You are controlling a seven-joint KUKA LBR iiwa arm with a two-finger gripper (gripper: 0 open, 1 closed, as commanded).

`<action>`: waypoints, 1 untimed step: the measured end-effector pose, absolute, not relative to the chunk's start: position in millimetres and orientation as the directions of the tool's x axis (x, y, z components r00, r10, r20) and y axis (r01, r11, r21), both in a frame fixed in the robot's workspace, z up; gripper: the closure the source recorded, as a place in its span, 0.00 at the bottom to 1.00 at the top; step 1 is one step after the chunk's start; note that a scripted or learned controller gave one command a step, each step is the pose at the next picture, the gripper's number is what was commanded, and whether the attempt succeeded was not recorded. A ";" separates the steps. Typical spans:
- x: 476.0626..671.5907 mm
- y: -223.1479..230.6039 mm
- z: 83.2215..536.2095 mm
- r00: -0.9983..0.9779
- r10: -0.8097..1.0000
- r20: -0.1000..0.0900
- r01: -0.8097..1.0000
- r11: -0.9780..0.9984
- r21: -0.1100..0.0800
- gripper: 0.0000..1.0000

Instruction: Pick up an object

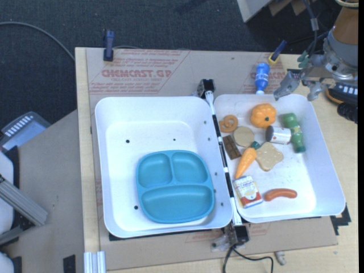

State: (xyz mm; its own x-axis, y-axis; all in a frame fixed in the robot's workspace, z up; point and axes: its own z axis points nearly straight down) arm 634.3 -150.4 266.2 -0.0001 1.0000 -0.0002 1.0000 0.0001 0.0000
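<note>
My gripper [298, 90] hangs open over the far rim of the right bin [327, 178], its two fingers spread apart with nothing between them. Just below it lie an orange pumpkin [263, 115] and a green vegetable [294, 131] beside a small can [279, 135]. Further along the bin sit a small donut [230, 123], a round tan cookie [244, 136], a brown bar [231, 147], a carrot [246, 161], a slice of toast [269, 157], a red-and-white carton [247, 190] and a sausage [279, 194].
The left bin [114, 152] holds a blue divided plate [174, 185]. A blue-and-white bottle [261, 76] lies on the bench behind the right bin. A black clip [206, 86] sits where the bins meet at the back.
</note>
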 end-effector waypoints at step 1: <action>635.1 -153.9 84.5 0.001 1.000 0.000 1.000 -0.001 0.001 0.00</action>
State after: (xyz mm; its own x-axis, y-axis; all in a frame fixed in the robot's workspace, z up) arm 635.1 -153.9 84.5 0.0006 1.0000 -0.0001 1.0000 -0.0006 0.0007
